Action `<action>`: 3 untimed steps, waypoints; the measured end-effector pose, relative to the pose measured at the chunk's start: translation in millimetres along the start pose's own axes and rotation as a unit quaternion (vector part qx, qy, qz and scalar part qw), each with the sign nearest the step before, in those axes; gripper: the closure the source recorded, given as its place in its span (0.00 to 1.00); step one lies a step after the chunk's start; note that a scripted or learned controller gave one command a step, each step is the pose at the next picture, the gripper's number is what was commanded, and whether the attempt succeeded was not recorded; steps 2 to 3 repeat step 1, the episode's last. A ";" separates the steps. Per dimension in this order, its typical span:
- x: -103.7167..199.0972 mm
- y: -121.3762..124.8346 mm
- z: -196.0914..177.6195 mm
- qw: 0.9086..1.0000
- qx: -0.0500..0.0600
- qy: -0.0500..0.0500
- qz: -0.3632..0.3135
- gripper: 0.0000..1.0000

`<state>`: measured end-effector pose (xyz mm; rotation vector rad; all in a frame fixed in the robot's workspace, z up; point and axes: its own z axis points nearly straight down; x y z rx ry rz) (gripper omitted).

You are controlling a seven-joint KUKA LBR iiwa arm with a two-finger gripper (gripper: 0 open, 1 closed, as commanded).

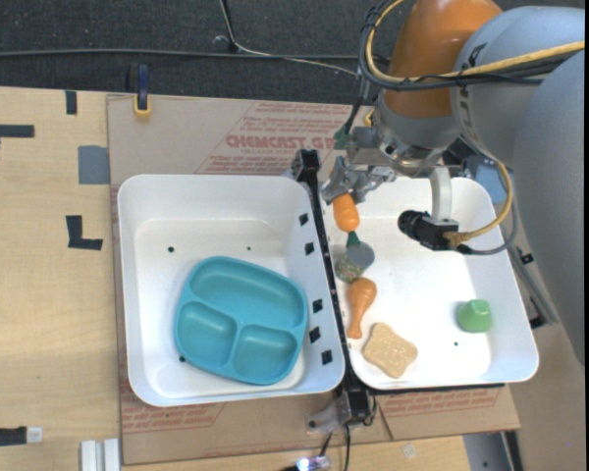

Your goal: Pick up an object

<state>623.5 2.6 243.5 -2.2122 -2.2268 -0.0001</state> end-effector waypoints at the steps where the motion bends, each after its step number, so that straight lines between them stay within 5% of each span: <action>1: 56.2 -20.0 4.0 1.000 0.001 0.000 0.000 1.00; 3: 56.2 -20.0 4.0 1.000 0.001 0.000 0.000 1.00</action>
